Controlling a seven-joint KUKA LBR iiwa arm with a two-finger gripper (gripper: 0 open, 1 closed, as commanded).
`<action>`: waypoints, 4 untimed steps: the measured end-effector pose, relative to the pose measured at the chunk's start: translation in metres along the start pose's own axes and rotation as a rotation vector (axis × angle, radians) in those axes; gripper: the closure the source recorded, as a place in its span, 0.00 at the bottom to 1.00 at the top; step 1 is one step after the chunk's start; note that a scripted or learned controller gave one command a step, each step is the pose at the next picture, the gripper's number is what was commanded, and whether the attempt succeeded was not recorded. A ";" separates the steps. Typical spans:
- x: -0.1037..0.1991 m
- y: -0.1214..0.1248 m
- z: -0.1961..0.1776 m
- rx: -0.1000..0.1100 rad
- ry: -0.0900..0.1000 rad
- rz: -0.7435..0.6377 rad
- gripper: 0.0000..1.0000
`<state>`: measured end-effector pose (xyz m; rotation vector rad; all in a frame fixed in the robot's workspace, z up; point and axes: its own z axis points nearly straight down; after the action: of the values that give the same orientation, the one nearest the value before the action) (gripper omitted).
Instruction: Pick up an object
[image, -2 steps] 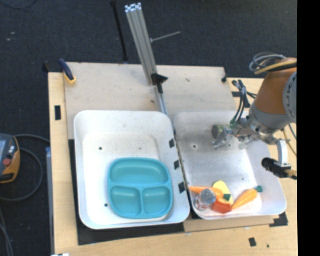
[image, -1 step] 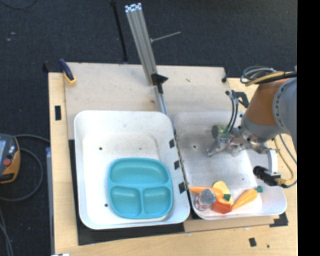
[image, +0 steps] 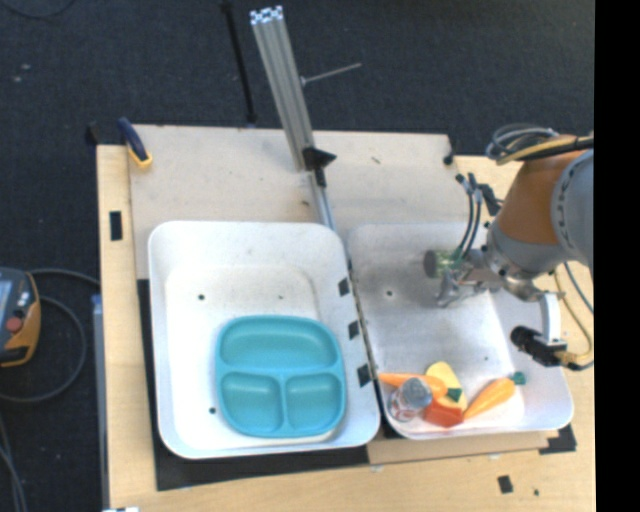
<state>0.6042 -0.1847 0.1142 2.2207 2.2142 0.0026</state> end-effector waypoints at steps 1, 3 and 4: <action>-0.009 0.000 -0.062 -0.002 0.000 0.000 1.00; -0.015 0.001 -0.173 -0.004 0.000 -0.006 1.00; -0.016 0.002 -0.176 0.002 0.001 -0.007 1.00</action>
<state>0.6055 -0.2001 0.2908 2.2147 2.2232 0.0018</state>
